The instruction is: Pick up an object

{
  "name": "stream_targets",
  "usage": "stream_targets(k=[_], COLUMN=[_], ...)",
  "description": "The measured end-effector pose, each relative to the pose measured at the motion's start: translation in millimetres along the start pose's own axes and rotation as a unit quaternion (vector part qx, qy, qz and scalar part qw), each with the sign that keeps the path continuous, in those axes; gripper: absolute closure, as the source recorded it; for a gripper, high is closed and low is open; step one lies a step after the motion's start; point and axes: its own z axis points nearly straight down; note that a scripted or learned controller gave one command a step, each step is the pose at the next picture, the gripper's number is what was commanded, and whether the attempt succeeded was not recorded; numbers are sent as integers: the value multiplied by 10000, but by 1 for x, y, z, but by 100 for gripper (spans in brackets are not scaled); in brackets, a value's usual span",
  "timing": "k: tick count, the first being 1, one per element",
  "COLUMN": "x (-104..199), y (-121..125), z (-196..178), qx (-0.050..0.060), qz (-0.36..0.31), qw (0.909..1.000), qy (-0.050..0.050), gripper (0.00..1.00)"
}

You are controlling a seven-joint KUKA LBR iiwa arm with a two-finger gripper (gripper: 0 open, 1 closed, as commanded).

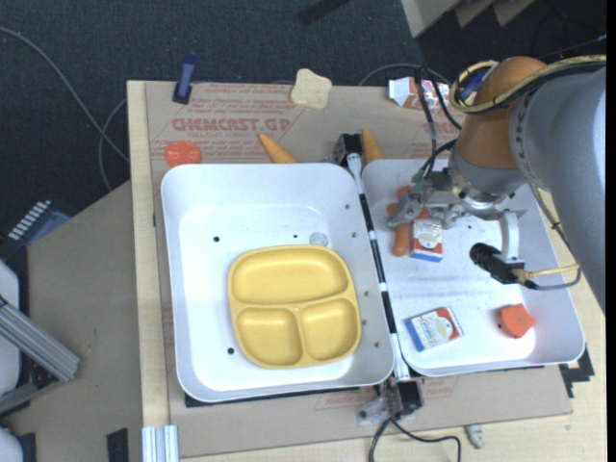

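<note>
My gripper (424, 207) hangs low over the back left part of the right bin (553, 345). Right under it, on the near side, lies a small white, red and blue carton (427, 243). A red-orange sausage-shaped piece (398, 238) lies to the carton's left, beside the bin's left wall. Nearer the front of this bin sit a blue and white carton (434, 327) and an orange block (517, 320). Nothing can be seen held in the gripper.
The left bin (192, 258) holds a yellow divided plate (293, 303). On the board behind the bins lie a tan bread-shaped piece (311, 87), a blue item (184, 77), an orange carrot (276, 148) and a red-orange disc (180, 152).
</note>
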Motion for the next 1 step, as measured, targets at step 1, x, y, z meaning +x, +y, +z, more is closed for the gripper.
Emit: stream_targets(k=[1], x=[0], y=[1], z=[-11], qx=[-20], qz=[-5], qw=[10000], qy=[-4], gripper=[100])
